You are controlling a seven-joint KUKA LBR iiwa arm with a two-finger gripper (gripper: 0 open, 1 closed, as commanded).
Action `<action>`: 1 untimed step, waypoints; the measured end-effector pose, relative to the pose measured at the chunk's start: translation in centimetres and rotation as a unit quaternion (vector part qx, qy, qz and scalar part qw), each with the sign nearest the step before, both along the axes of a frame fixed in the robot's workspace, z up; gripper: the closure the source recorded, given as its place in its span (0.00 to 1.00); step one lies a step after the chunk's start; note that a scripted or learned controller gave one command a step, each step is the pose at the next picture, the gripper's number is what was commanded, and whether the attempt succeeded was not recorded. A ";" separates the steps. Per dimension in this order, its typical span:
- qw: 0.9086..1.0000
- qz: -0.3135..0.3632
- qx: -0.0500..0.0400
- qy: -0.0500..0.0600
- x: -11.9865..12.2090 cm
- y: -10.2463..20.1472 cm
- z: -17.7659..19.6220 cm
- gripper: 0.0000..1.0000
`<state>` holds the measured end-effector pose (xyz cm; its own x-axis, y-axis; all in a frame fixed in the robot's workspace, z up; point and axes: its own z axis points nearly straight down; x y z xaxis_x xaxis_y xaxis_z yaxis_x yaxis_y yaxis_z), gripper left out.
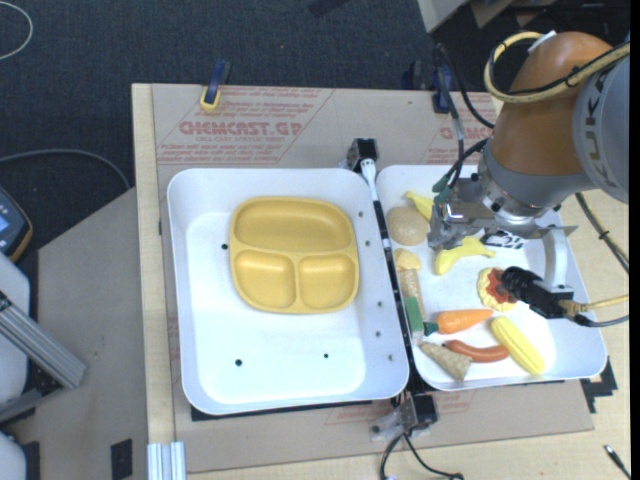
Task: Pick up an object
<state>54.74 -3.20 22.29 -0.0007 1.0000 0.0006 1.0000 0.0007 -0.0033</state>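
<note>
At the near edge of the bench, a small black clamp sits where the two bins meet. The right white bin holds many small toy foods. Nearest is a beige wedge-shaped piece, touching a thin red sausage. Just beside them lies a yellow corn cob, and behind the sausage an orange carrot. A thin green stick lies along the divider wall.

Farther in is a flat red and yellow piece; the robot parts cover its right side, so I cannot make out what it is. The yellow plastic banana lies near the middle of this bin. The gripper hangs directly over its far end and hides part of it. Whether the gripper is open or closed, and whether it touches the banana, I cannot tell from this slant.

Beside the divider are a pale beige stick, a round beige lump and a small yellow piece, half hidden behind the gripper.

The left white bin holds a yellow three-compartment plate. At the far end of the divider there is another black clamp.
</note>
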 end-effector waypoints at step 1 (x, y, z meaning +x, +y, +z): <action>1.000 -0.001 0.000 0.000 -0.4 -0.7 -0.7 1.00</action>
<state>54.36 -3.93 21.57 0.0015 1.0000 0.0003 1.0000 -0.0015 -0.0027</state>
